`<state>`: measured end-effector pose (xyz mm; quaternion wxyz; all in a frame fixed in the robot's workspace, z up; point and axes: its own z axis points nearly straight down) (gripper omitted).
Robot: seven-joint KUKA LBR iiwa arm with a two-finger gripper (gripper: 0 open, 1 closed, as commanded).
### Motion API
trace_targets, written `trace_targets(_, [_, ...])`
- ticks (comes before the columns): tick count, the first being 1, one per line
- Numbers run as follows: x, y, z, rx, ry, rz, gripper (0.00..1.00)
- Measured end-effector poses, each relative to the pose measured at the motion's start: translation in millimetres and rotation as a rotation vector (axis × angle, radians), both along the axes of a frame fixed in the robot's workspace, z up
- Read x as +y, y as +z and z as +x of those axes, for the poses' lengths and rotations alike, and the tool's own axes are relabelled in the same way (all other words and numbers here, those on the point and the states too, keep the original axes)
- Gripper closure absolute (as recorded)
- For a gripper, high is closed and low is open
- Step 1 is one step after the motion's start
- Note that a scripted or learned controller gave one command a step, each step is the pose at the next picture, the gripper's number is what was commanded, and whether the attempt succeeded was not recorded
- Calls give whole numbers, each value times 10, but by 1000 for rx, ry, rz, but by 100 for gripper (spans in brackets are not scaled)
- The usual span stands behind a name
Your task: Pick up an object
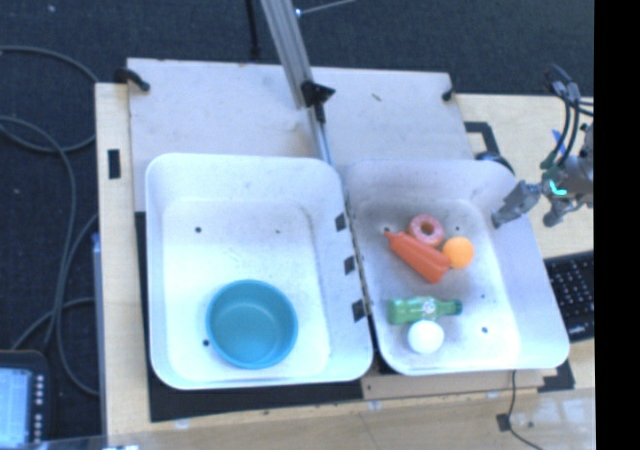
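1. The gripper sits at the right edge of the view, over the right rim of the right bin. Its two fingers are spread apart, one grey finger reaching toward the bin and the other beside it to the right. Nothing lies between them.
2. The right bin contains five objects. An orange carrot lies on a slant near the centre.
3. A pink ring-shaped piece rests just above the carrot, touching or nearly touching it.
4. A small orange ball sits against the carrot's right end.
5. A green bottle lies on its side below the carrot, apart from it.
6. A white ball sits just below the bottle, close to the bin's front wall.
7. The left bin holds a blue bowl, upright, in its front half.
8. All objects lie well apart from the gripper.
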<state>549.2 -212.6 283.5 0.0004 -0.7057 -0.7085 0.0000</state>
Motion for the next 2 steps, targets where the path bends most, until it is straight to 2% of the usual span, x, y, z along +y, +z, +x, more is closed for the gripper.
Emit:
trace_targets(1, [-1,15,4,-3,0,-1,0])
trace_targets(2, [-6,-417,-8,4,-5,-2,0])
